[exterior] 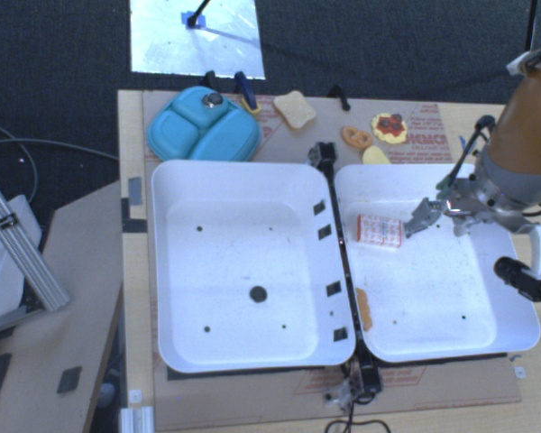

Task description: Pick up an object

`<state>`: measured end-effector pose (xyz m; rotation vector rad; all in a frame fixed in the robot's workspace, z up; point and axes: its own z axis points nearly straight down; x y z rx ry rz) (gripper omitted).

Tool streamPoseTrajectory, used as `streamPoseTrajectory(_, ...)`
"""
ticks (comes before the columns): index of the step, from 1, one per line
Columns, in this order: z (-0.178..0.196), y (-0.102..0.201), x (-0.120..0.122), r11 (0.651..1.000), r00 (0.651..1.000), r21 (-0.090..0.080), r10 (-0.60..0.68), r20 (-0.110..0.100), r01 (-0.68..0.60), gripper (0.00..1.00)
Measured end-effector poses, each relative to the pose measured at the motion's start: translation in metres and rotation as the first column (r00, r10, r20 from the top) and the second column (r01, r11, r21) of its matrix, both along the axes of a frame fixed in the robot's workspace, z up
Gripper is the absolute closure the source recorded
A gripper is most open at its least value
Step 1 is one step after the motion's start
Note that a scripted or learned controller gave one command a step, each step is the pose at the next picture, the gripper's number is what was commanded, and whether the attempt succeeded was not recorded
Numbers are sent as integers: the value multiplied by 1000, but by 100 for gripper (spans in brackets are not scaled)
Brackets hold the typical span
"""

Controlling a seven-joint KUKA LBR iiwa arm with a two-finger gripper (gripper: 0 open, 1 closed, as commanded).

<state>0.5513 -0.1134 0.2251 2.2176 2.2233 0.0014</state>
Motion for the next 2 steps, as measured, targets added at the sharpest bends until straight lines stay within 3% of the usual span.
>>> streamPoseTrajectory(1, -145, -73, 76, 1000, 1000, -5, -3, 9, 3, 0)
streamPoseTrajectory(2, -138, -91, 110, 1000, 1000, -2, 2, 7, -2, 0)
